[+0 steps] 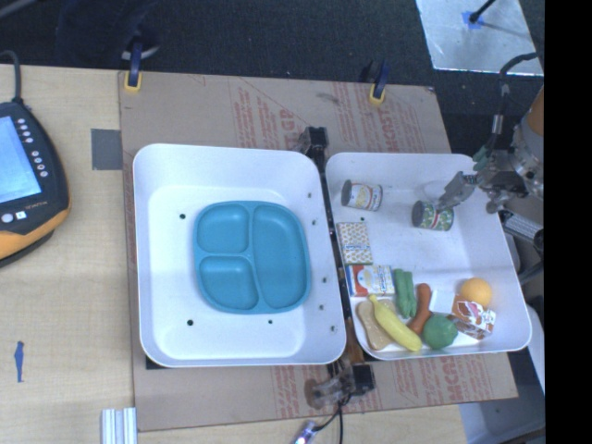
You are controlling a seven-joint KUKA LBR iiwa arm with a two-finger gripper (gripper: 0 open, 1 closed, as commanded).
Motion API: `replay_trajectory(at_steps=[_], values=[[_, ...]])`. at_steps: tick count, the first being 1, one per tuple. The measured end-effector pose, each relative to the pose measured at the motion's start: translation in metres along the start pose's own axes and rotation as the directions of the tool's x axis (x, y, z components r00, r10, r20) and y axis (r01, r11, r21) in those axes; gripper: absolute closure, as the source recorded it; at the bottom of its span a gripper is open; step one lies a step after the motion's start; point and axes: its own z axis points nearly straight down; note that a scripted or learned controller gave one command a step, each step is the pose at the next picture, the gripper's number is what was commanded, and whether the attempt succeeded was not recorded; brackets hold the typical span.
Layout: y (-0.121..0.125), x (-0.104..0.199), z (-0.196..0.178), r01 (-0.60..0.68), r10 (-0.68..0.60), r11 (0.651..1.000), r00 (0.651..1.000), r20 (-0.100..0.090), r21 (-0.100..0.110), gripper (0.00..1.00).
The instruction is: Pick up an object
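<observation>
Grey hand (pixel 460 191) at right bin's (pixel 398 166) far right edge, just above small green-labelled can (pixel 432 215); finger opening can't tell, grip unconfirmed. Second can (pixel 362 195) lies nearby. Label text too small to read.

The pincer (pixel 460 187) hangs just above a green can (pixel 432 215) in the right bin (pixel 407 165).

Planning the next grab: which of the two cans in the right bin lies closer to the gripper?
The dark green can, just beside the gripper. The pale-labelled can lies farther left, near the bin's divider side.
</observation>
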Motion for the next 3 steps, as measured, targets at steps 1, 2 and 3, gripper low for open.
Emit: replay_trajectory(at_steps=[1, 2, 3], values=[[0.028, -0.001, 0.116, 0.003, -0.003, 1.0, 1.0, 0.0, 0.003, 0.0], [0.078, -0.022, 0.13, 0.001, -0.001, 1.0, 1.0, -0.001, -0.001, 0.0], [0.054, 0.0, 0.13, 0.0, 0.0, 1.0, 1.0, 0.0, 0.0, 0.0]])
